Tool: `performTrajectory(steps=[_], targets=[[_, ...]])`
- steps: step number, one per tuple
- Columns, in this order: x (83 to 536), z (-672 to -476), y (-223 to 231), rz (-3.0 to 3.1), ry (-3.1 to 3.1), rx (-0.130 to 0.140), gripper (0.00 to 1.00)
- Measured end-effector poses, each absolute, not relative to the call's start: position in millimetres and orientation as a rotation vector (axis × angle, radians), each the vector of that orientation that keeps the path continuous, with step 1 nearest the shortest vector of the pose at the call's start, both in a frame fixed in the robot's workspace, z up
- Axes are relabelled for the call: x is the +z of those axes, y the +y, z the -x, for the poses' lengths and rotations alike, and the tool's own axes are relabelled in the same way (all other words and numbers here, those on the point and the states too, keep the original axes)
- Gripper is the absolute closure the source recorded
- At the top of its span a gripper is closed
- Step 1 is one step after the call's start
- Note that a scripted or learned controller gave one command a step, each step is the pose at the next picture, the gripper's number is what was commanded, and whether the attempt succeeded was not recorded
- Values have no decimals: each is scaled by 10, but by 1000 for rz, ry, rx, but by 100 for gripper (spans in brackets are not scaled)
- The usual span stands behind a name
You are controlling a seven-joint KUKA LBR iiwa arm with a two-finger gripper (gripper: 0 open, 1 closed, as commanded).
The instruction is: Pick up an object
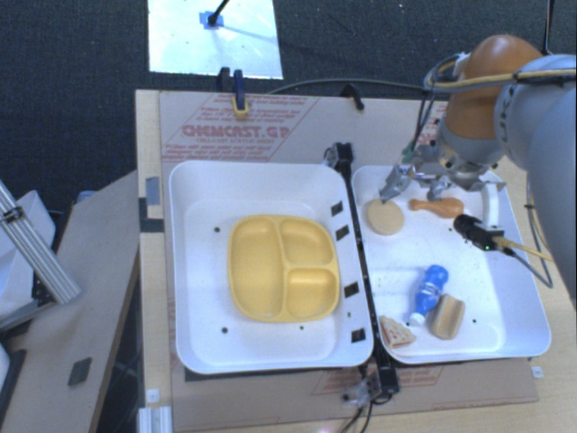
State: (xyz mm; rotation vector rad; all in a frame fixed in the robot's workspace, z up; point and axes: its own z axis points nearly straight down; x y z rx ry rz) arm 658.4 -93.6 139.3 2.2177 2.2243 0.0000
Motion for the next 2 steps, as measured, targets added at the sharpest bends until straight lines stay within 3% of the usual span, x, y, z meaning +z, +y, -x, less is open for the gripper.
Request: performTrajectory(steps=[1, 2], targets=[[901, -6601, -930, -2217, 2222, 5, 0], [1059, -6631, -933, -2210, 2217, 14, 100]])
